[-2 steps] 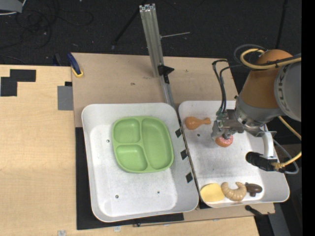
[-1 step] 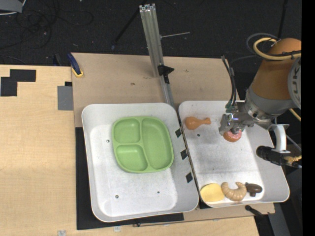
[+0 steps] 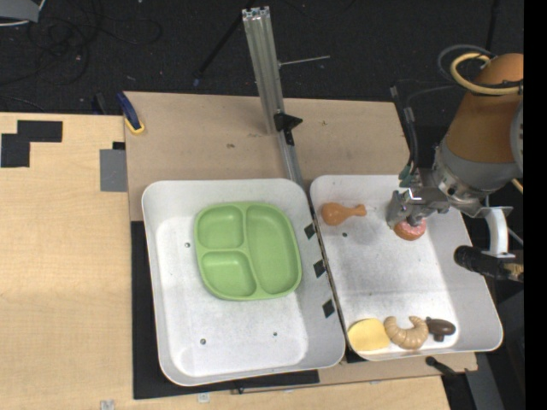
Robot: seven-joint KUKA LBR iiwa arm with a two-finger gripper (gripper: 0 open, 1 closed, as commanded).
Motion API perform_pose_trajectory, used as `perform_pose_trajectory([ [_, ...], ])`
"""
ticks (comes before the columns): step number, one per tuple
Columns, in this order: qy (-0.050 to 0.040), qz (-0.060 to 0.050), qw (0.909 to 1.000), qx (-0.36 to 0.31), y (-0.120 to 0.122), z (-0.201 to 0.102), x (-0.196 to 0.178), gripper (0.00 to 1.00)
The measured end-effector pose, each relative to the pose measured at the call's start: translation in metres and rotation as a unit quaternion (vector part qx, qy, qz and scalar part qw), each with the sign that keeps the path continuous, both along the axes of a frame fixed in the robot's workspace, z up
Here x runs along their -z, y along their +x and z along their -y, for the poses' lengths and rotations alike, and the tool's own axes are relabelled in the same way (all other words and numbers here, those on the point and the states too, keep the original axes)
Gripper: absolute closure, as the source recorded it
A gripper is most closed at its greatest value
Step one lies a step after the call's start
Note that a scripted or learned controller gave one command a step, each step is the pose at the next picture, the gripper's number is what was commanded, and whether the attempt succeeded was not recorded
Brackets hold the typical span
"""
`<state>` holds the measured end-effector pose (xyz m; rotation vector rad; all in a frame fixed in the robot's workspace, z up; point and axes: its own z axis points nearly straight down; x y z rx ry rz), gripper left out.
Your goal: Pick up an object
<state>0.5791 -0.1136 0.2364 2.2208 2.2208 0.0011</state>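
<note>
1. Two shallow white bins side by side on the bench: left bin (image 3: 171, 331) and right bin (image 3: 479, 314).
2. In the left bin, a green three-compartment plate (image 3: 248, 251), lying flat, toward 12 o'clock of that bin's floor.
3. In the right bin at about 11 o'clock, an orange toy drumstick (image 3: 342, 213), lying on its side.
4. At about 1 o'clock in the same bin, a small pink-red round object (image 3: 412, 230), partly hidden under the gripper (image 3: 408, 214).
5. Gripper low over that pink-red object, apparently touching its top; cannot tell whether jaws are apart or closed, nor whether anything is held.
6. At 6 o'clock in the right bin, against the near wall: a yellow piece (image 3: 369, 336), just beside it a tan croissant-shaped toy (image 3: 407, 331), then a dark brown piece (image 3: 441, 327).
</note>
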Motion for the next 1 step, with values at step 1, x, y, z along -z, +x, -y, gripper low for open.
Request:
perform_pose_trajectory([
  [1,0.0015,-0.002,1.0,-0.003,-0.0194,-0.0587,-0.0013,1.0],
])
